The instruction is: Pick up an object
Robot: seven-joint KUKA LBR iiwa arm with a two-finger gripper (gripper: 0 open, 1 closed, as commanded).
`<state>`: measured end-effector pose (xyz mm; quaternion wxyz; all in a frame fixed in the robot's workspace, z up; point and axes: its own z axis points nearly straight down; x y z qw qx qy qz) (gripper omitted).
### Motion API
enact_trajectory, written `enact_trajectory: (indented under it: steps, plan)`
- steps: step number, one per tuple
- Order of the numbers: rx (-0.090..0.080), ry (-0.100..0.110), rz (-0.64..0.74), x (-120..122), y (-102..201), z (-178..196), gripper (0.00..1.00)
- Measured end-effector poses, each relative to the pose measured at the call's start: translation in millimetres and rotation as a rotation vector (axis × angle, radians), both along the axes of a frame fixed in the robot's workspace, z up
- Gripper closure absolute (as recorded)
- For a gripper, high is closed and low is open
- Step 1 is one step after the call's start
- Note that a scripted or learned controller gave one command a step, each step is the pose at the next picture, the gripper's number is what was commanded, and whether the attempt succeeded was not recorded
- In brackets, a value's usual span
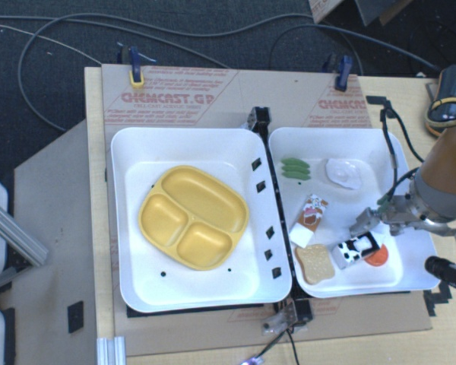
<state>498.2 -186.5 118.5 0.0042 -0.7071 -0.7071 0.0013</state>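
In the right bin [365, 139] lie several small items: a green piece [295, 168], a white lump [344, 172], a brown and red piece [313, 212], a white cube [301, 236], a slice of toast [315, 263], a black and white item [355, 250] and a red-orange piece [377, 257]. My gripper [365, 224] reaches in from the right and hangs low over the bin's right side. It is just above the black and white item and the red-orange piece. Nothing can be seen held in it.
The left bin [125, 204] holds a yellow divided plate [194, 217]. A black clip bar [264, 196] runs between the two bins. Blue clamps [136, 65] [343, 71] pin the cardboard at the back. Cables trail over the dark floor behind.
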Motion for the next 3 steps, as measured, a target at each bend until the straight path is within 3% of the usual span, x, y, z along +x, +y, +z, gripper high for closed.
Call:
enact_trajectory:
  steps: [1, 3]
  plan:
    - [-0.003, -0.009, 0.0, 2, -1, 15, 1.0]
    - [-0.007, -0.016, 0.002, 5, -3, 123, 1.0]
